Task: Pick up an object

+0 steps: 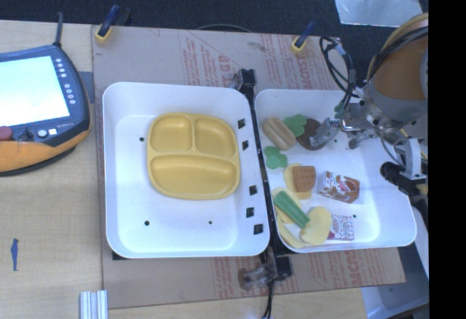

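The right bin (378,234) holds several toy foods: a tan hot-dog bun (277,132), a green leafy piece (295,122), a dark brown piece (311,132), a green sprig (274,158), a toast slice (301,179), a brown-red packet (340,186), a green stick (291,208), a yellow piece (317,226) and a small white packet (343,226). My gripper (325,133) is low over the bin's upper part, right beside the dark brown piece. Whether it touches the piece is unclear.
The left bin (127,234) carries a yellow divided plate (194,155). A teach pendant (36,103) lies at the bench's left edge. Blue-yellow clamps (108,22) (302,38) sit at the cardboard's far corners. Cables (338,62) hang near the arm (400,81).
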Controlling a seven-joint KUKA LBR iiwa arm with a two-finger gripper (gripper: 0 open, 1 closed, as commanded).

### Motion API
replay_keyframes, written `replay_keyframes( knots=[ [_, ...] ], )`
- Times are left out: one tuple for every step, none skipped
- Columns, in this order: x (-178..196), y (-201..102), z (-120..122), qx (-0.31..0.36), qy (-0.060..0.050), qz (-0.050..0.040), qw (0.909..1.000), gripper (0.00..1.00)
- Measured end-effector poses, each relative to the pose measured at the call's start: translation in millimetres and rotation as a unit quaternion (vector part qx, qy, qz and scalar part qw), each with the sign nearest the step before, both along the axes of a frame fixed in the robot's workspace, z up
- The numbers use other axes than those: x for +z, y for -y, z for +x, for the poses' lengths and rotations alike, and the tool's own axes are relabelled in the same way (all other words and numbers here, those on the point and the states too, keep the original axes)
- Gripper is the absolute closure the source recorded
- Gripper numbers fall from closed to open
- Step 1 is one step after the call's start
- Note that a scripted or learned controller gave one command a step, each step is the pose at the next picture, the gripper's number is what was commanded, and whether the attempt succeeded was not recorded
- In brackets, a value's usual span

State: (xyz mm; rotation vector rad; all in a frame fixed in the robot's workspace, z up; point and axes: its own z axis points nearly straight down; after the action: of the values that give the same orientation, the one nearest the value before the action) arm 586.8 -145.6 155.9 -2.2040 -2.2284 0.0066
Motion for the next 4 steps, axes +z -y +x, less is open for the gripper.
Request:
replay_keyframes(
  knots=[
    [-68.0,-40.4,-58.0,-0.003,-0.002,0.0008,1.0,0.0],
    [-64.5,-42.7,-77.2,-0.004,0.001,-0.0008,1.0,0.0],
    [-63.9,-49.4,-54.6,-0.002,0.004,-0.0015,1.0,0.0],
    [-64.5,-32.6,-87.8,-0.004,0.001,-0.0008,1.0,0.0]
  ],
)
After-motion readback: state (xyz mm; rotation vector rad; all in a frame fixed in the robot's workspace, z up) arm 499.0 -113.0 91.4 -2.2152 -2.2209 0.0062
